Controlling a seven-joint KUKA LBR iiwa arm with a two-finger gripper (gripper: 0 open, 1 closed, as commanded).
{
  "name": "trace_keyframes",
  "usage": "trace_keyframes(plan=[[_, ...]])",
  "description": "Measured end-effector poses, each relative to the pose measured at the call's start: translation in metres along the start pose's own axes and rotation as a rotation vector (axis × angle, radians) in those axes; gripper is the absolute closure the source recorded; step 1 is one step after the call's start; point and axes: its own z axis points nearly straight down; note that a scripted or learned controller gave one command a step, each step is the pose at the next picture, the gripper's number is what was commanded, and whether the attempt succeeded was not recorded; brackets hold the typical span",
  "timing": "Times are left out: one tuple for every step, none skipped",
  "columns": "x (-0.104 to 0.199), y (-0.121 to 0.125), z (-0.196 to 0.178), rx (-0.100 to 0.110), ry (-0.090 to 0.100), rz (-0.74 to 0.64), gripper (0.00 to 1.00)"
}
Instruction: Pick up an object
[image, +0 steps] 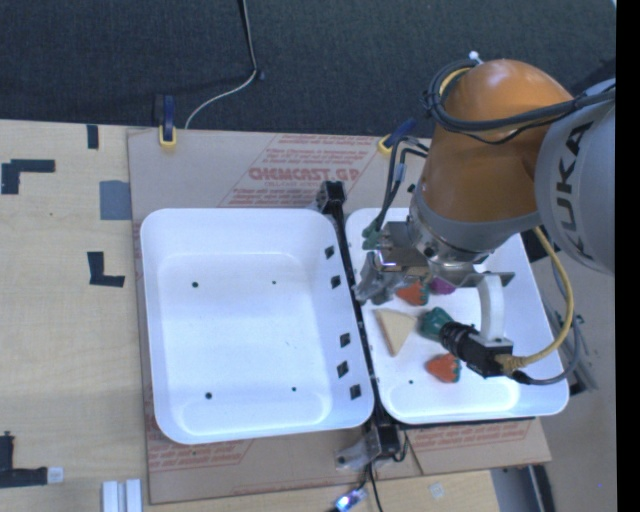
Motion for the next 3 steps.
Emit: trace_keyframes(plan=[[0.04,0.02,-0.056,-0.023,0.002,-0.003,1.0],[0.058,-0.014,-0.11,-0.024,0.003,-0.003,1.0],[0.062,-0.014,-0.183,-0.027,0.003,-0.001,1.0]])
